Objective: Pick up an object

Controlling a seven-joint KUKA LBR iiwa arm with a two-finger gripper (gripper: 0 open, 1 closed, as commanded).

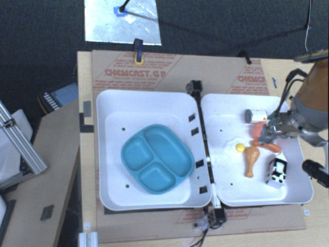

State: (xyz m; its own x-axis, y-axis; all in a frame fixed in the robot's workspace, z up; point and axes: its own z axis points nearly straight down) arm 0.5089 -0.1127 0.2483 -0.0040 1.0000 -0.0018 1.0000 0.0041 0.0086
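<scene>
Down in the right bin (293, 192), the tool (267, 134) sits low among a cluster of toys, directly over an orange carrot-like piece (268, 147). Whether it is spread or pinching anything cannot be told. Just beside it, toward the bin's middle, lie a fried egg (237, 147) and a brown drumstick (250, 160); a black-and-white carton (277, 171) stands nearer the front, and a grey-and-white cylinder (255, 116) lies behind. A blue divided plate (157, 158) rests in the left bin (110, 112).
</scene>
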